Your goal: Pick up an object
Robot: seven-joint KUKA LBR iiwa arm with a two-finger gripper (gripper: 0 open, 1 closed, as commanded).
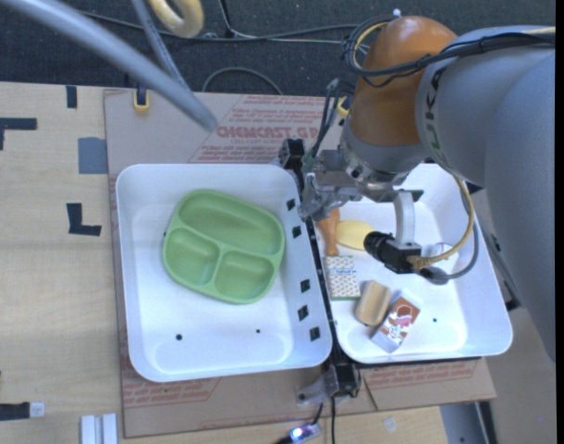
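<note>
- The arm (467, 109) comes in from three o'clock and bends down over the right bin (481, 326), its orange band (402, 49) at the twelve o'clock side of that bin.
- The gripper (330, 213) hangs over the right bin's nine o'clock edge, close to the wall shared with the left bin (143, 340).
- An orange piece (329, 232) shows just under the gripper, toward six o'clock of it; whether it lies between the fingers or merely below them I cannot tell, and how far the fingers stand apart is hidden by the wrist hardware.
- A yellow object (353, 236) lies touching the orange piece at its three o'clock.
- At six o'clock of these, a flat patterned packet (341, 277) rests against the bin's nine o'clock wall.
- A tan cylinder (372, 302) lies tilted just at five o'clock of the packet, and a small carton (397, 322) with red print sits beside it at four o'clock.
- A green divided plate (225, 245) lies in the left bin, toward its twelve o'clock half, well apart from the gripper.
</note>
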